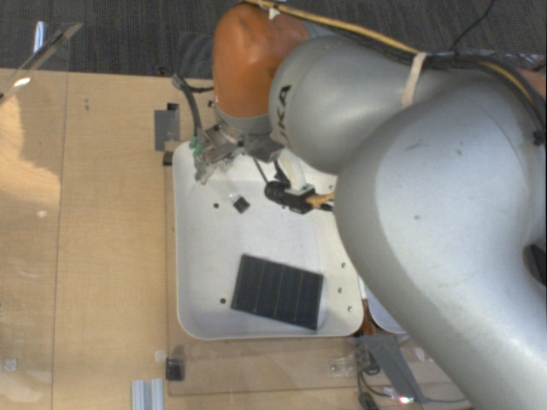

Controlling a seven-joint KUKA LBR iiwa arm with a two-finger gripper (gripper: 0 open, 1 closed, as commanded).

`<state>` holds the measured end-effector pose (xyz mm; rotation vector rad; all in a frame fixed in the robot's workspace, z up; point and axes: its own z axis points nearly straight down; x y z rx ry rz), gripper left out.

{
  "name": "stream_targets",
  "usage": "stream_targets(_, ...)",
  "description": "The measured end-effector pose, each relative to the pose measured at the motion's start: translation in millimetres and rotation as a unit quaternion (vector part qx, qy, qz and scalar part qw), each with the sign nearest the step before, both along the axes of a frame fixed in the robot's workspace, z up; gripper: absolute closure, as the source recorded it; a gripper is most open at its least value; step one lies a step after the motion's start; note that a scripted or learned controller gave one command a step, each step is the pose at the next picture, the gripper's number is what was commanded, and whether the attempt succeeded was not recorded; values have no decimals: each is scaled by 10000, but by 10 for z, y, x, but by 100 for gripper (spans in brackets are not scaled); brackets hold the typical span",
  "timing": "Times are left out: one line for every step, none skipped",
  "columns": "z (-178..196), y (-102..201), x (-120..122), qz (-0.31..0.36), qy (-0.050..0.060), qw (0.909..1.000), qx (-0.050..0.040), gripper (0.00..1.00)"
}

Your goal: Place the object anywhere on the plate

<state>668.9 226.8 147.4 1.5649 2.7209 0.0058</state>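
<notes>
A dark grey ribbed square plate lies flat at the near end of the white bin. A small dark block rests on the bin floor further back, apart from the plate. My gripper hangs over the bin's far left corner, below the orange wrist band, a little up and left of the small block. A small green bit shows at the gripper's left side; I cannot tell whether it is a held thing or part of the tool.
The big grey arm covers the right side of the view and the bin there. Black cable and a connector hang over the bin's middle. A wooden bench lies to the left.
</notes>
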Motion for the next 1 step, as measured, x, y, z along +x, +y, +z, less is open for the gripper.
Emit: stream_targets(-22, -70, -817, 793, -2, 9968, 2, 100)
